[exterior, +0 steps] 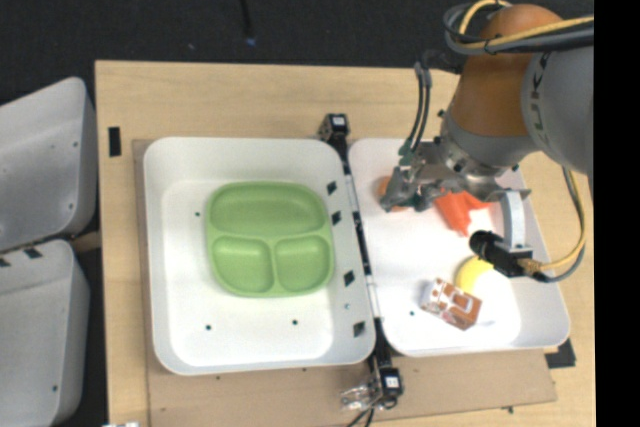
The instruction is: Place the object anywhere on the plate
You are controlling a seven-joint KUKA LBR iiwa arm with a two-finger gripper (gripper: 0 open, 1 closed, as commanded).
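The grey arm with its orange band reaches in from the right and bends down over the right-hand shallow white bin, its wrist pointing toward the bin's upper left part. The two-finger gripper sits low over the bin floor near the divider between the two bins, right at a small orange object that peeks out at its left side; whether that piece is actually between the fingers cannot be told, and the view does not settle how the gripper stands. Just to the right of the gripper, partly under the wrist, lies a larger orange-red carrot-shaped piece. Lower in the same bin rests a round yellow ball-like object, touching or just beside a black cable fitting on the arm. Near it, toward the bin's lower edge, lies a small brown-and-white patterned block. The left-hand white bin holds a light green plastic plate with three compartments, lying flat near its middle, well apart from the gripper.
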